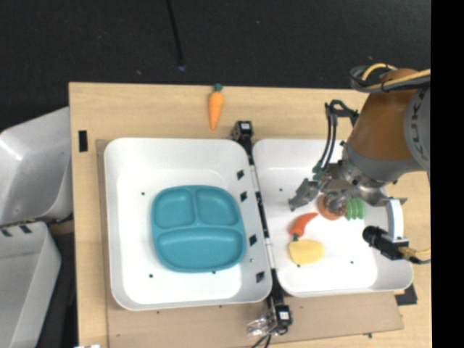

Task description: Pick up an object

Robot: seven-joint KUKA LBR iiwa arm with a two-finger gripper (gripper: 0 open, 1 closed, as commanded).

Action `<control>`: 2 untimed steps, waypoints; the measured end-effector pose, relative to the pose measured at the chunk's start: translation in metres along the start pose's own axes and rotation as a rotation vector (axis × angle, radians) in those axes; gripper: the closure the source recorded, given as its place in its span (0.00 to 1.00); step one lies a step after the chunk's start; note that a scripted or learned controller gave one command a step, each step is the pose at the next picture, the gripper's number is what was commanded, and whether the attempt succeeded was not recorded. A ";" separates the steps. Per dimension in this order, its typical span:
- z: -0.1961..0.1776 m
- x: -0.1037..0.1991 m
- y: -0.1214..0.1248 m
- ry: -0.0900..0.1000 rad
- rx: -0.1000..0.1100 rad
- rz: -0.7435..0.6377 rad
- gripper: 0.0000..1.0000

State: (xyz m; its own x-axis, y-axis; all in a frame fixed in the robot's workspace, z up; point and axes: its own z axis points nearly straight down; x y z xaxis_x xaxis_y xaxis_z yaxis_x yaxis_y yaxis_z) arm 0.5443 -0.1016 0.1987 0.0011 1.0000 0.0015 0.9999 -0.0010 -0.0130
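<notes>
While the arm [388, 133] leans over the right bin [283, 158], its gripper [319, 194] hangs low near that bin's middle — can't tell how it's set. Just below it sit a red pepper [303, 223] and a yellow piece [307, 251], a green toy [354, 209] nearby. Left bin [123, 165] holds a blue divided plate [197, 228]; a carrot [215, 107] lies on the bench's far edge.

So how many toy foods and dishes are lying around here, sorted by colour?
Orange: 1, the carrot on the bench
Red: 1, the pepper
Yellow: 1, the yellow piece
Green: 1, the green piece
Blue: 1, the divided plate
Total: 5
</notes>
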 end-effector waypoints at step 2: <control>0.039 -0.008 0.001 -0.002 -0.009 0.000 0.00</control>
State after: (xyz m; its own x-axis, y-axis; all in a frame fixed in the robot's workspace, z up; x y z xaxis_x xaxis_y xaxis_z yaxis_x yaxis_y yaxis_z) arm 0.5443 -0.1098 0.1598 0.0008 1.0000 -0.0007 1.0000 -0.0008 -0.0042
